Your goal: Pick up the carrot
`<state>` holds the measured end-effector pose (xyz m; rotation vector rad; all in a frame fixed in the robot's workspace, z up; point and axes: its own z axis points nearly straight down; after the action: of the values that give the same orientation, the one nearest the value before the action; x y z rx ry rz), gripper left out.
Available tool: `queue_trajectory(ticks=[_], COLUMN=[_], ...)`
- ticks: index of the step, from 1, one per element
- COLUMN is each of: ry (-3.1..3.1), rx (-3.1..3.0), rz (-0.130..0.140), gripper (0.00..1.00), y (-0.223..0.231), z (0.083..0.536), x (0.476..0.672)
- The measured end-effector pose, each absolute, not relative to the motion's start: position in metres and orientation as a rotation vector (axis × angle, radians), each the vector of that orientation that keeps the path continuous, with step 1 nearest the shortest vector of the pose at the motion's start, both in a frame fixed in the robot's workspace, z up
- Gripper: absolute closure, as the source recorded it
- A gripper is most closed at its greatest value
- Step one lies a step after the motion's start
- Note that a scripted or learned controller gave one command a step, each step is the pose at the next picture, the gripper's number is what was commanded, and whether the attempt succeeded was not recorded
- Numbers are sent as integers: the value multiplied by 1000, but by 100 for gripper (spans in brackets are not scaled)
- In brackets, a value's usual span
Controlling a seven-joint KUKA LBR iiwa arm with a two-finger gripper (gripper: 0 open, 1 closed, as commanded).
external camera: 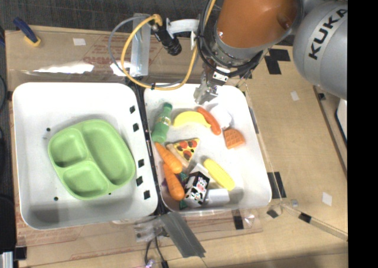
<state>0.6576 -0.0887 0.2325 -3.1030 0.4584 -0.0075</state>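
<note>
Fingers (202,94) look parted and empty, far of the carrot (167,163); it's likely light, stiff, smooth. Pinch its thick middle.

Orange carrot (170,171), lying lengthwise along right bin's left wall, touching pizza slice

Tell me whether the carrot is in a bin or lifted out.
In the bin. The carrot lies flat along the left wall of the right bin, among the other toy food, apart from the gripper above the bin's far edge.
</note>
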Motion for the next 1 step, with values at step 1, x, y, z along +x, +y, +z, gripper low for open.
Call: queue_trajectory(ticks=[1], ry=[306], rx=[-3121], rz=[-13], gripper=[100], y=[-99], z=[299], x=[658])
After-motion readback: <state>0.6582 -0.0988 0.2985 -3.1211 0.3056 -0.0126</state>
